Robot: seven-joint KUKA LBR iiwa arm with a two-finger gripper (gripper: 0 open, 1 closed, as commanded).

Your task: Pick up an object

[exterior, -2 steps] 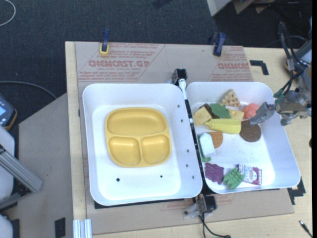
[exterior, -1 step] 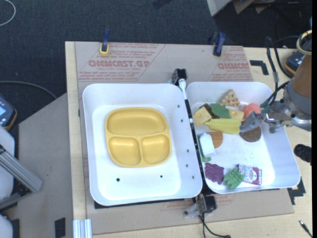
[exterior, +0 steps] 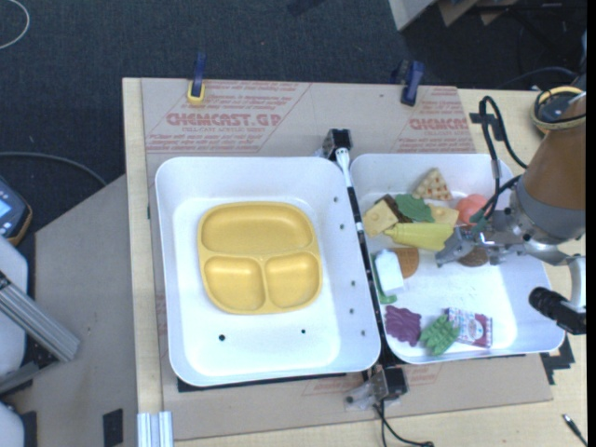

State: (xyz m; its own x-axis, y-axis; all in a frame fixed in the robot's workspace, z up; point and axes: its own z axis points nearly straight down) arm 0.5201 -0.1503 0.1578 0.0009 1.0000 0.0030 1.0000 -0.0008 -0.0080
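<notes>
Gripper by yellow banana, long axis left-right, right bin.

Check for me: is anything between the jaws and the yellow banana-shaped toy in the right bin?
Nothing visible stands between them. The gripper sits low in the right bin, right at the near end of the yellow banana toy. A green piece and a yellow wedge crowd the banana's far side, touching or overlapping it.

Both bins, the left bin and the right bin, look like smooth white plastic with a soft sheen. The yellow divided plate is smooth, matt plastic. The worktop carries a brown printed paper film. The end effector looks like dull grey metal.
</notes>
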